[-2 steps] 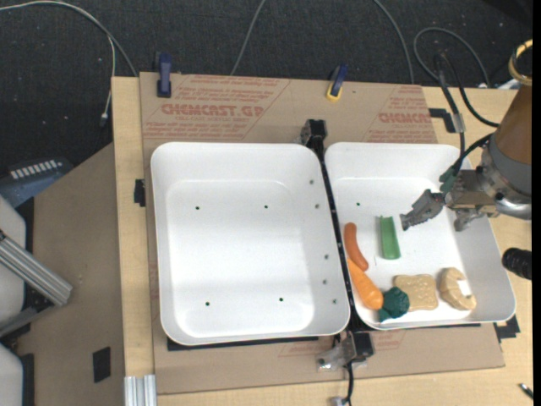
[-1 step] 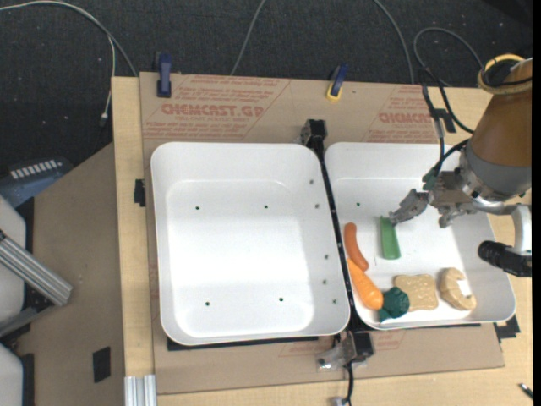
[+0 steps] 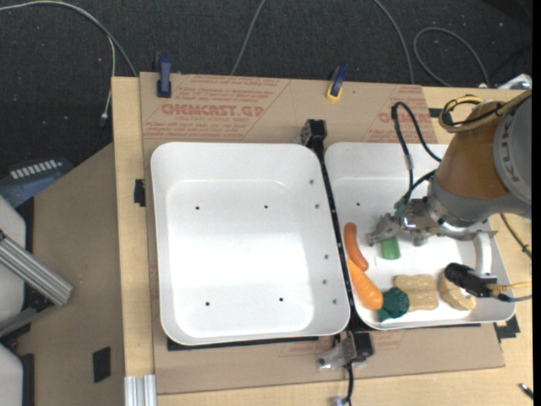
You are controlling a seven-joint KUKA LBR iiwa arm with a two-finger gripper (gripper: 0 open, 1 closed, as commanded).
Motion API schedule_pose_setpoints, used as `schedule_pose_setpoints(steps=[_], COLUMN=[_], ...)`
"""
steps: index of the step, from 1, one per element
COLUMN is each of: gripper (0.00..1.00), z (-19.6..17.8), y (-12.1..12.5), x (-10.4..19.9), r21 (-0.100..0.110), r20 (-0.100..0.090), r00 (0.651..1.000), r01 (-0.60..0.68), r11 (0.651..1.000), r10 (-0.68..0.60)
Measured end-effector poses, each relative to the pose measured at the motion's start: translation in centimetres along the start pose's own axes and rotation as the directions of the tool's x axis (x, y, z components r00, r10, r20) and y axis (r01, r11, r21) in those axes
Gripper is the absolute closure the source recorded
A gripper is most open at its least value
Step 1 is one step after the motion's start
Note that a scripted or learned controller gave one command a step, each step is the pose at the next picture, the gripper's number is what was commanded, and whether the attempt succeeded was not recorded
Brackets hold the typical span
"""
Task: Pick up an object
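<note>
Grey arm with orange band [image 3: 473, 163] reaching into right shallow white bin [image 3: 372, 172], gripper [image 3: 390, 229] just above small green block [image 3: 390, 248], orange carrot-shaped toy [image 3: 365, 286] nearby, left white bin [image 3: 241, 244] alongside.

Left bin [image 3: 169, 227] at 9 o'clock; blue clamp [image 3: 163, 74] at 11, yellow-tipped clamp [image 3: 337, 81] at 12, on cardboard [image 3: 211, 112].
</note>
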State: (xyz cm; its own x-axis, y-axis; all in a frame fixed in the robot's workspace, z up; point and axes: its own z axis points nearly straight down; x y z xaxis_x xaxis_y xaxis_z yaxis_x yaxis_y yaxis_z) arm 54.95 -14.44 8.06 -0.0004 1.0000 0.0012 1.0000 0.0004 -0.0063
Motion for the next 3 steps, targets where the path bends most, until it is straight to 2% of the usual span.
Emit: schedule_pose_setpoints(steps=[1, 2, 3], gripper=[0.00, 0.00, 0.00], z=[-0.6, -0.8, -8.1], y=[-1.6, -4.7, -5.1], x=[4.4, 4.2, -2.8], r21=[-0.010, -0.007, -0.012], r20=[0.004, 0.004, 0.005], r00=[1.000, 0.996, 1.000], r01=[-0.001, 0.085, -0.005], r11=[1.000, 0.996, 1.000], r10=[0.001, -0.085, 0.005])
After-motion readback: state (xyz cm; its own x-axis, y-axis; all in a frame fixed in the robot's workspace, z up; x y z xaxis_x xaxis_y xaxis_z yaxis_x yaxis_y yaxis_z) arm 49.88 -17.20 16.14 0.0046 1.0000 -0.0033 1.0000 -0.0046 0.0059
